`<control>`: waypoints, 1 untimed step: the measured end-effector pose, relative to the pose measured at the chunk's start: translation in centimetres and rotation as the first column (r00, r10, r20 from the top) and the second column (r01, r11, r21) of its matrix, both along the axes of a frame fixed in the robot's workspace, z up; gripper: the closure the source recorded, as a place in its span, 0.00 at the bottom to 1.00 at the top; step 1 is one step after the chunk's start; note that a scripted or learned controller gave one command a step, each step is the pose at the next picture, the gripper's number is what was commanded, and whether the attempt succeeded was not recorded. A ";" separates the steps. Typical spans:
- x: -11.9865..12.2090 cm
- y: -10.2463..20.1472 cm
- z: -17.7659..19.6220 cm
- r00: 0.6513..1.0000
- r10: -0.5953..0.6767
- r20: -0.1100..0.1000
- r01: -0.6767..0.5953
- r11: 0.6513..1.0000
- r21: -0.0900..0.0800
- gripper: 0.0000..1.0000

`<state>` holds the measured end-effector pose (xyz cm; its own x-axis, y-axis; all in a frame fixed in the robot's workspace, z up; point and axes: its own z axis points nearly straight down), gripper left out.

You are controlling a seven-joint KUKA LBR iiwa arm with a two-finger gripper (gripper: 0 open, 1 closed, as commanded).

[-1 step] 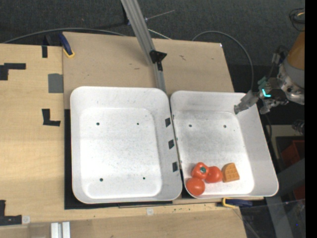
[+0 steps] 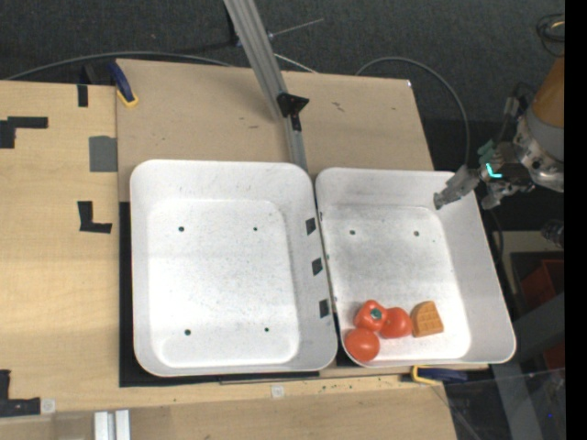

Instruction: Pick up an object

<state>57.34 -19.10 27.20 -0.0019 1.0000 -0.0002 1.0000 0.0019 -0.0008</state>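
Pickup not begun. Pincer (image 2: 456,189) at right bin (image 2: 477,246) far rim, grip state unclear, cannot tell. Red toys (image 2: 376,326), waffle block (image 2: 426,319) untouched at near edge.

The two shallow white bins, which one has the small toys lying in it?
The right-hand shallow white bin, nearer the arm: a red tomato-like toy cluster and a small orange block lie at its front edge. The left bin lacks them.

Right bin (image 2: 394,211) lies open above; toys (image 2: 393,322) crowd its near rim, seemingly touching.
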 end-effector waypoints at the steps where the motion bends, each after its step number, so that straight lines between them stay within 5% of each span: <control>1: 0.5 0.7 -4.8 1.000 0.000 -0.005 0.000 1.000 0.000 0.00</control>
